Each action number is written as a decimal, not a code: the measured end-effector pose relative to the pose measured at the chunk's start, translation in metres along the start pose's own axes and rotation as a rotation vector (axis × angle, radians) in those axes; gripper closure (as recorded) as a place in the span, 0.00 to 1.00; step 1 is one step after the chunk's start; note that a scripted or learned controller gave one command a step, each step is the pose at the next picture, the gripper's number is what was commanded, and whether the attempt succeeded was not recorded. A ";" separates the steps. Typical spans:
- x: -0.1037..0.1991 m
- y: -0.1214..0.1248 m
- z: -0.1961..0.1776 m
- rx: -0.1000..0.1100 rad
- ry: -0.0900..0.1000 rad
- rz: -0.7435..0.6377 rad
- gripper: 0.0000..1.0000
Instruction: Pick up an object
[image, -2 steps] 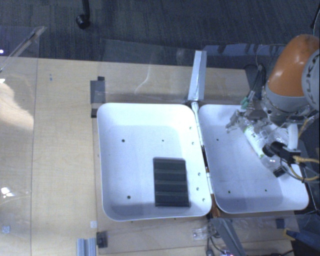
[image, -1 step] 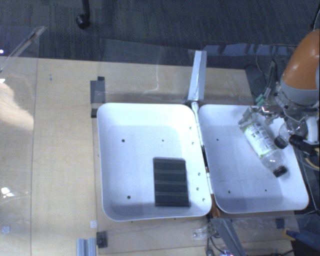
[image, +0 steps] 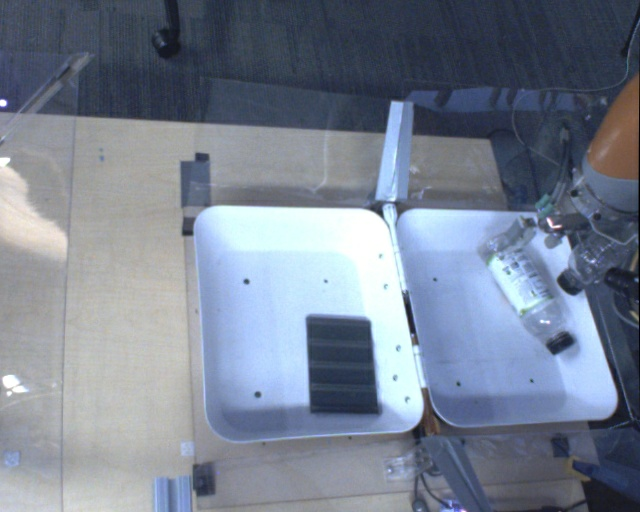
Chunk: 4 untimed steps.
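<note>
Tool (image: 590, 250) is hovering at the right bin's (image: 470, 395) far right edge; I cannot tell its state. Just left of it, a clear plastic bottle (image: 525, 285) is lying flat; farther left, a black ribbed block (image: 342, 365) is resting.

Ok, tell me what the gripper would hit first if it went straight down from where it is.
Probably the clear plastic bottle lying in the right bin: the gripper sits by its upper end. Depth is unclear; it could miss.

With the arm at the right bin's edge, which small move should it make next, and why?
Probably shift the gripper a little left and down over the clear bottle. The bottle lies on its side in the right bin, next to the gripper and not visibly held. The black ridged block in the left bin is much farther away.
</note>
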<state>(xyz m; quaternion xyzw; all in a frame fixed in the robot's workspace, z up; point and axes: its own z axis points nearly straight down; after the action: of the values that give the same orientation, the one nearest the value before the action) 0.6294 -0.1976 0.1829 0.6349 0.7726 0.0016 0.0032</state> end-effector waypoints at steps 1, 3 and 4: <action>-0.008 0.010 0.091 -0.009 -0.003 -0.072 0.00; 0.031 0.019 0.092 -0.007 -0.005 -0.368 0.00; 0.031 0.022 0.078 -0.016 -0.008 -0.367 1.00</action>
<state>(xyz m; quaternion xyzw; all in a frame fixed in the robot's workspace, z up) 0.6458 -0.1629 0.1046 0.4832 0.8754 0.0049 0.0116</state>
